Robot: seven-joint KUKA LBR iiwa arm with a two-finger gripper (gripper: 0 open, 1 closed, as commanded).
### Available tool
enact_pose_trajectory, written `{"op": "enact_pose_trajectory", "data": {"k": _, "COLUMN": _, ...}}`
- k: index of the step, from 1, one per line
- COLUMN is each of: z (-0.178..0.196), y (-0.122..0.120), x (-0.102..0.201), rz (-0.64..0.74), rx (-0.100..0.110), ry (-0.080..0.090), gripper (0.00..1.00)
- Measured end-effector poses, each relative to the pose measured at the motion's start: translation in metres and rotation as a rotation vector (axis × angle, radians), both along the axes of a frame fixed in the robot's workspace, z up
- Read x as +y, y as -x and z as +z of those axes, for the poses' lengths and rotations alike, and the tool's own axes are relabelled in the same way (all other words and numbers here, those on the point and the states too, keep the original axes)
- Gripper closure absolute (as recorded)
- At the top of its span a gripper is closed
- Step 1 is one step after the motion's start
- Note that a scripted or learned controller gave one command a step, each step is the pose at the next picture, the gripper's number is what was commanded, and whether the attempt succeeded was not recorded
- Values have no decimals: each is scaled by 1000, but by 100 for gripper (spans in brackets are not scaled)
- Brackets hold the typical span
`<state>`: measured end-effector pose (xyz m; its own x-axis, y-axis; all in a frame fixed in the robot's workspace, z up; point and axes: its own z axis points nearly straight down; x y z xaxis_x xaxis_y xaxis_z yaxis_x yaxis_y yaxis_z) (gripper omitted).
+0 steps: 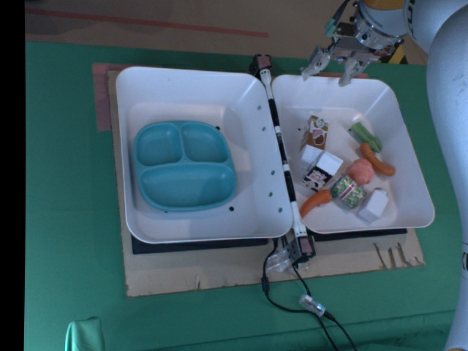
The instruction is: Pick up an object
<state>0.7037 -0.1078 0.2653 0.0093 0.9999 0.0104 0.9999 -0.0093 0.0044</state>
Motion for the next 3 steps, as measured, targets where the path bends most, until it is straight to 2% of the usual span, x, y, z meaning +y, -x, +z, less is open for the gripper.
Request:
{"op": "enact_pose_trajectory", "data": {"k": 1, "z": -39, "y": 3, "x": -2, "rz": 5, "rx": 16, "ry": 9, "gripper": 0}}
{"op": "enact_pose_trajectory", "data": {"k": 2, "z": -25, "y": 2, "x": 2, "rz": 4, "rx": 12, "ry": -5, "gripper": 100}}
{"op": "enact_pose_trajectory", "data": {"k": 3, "z": 24, "y": 2, "x": 64, "rz": 7, "rx": -5, "ry": 11, "gripper": 100}}
